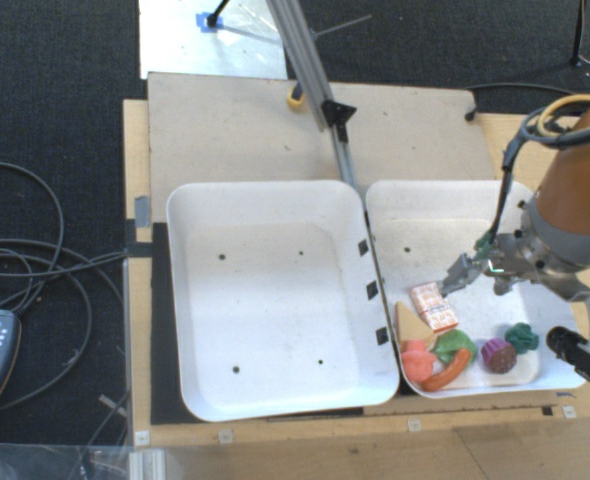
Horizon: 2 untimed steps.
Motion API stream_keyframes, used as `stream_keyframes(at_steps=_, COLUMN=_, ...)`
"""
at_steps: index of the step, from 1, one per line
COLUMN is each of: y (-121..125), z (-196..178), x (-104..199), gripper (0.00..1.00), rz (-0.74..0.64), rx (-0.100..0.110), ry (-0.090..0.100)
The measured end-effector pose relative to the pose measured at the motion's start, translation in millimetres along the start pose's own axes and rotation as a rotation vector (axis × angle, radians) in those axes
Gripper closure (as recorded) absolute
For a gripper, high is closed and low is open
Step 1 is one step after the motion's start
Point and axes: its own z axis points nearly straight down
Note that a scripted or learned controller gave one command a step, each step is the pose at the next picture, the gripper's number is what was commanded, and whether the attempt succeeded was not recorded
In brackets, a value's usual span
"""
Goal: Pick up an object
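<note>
Right bin (425,213): pink box (433,306) just beside gripper (458,274), lower-left.

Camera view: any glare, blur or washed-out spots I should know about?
Camera view: even, soft lighting; the white bins run bright, flattening their floors, and shadows are faint. The gripper and wrist look slightly soft, so the state of the jaws is unreadable. The toys by the pink box stay distinct in colour but lack fine detail. No strong glare.
</note>
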Motion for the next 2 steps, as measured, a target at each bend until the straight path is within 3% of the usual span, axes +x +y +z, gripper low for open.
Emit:
stream_keyframes(at_steps=1, y=1, z=-2, x=0, gripper=0.0, rz=0.003, rx=-0.005, ry=0.0)
stream_keyframes(at_steps=2, y=9, z=57, x=2, gripper=0.0, rz=0.004, rx=0.002, ry=0.0)
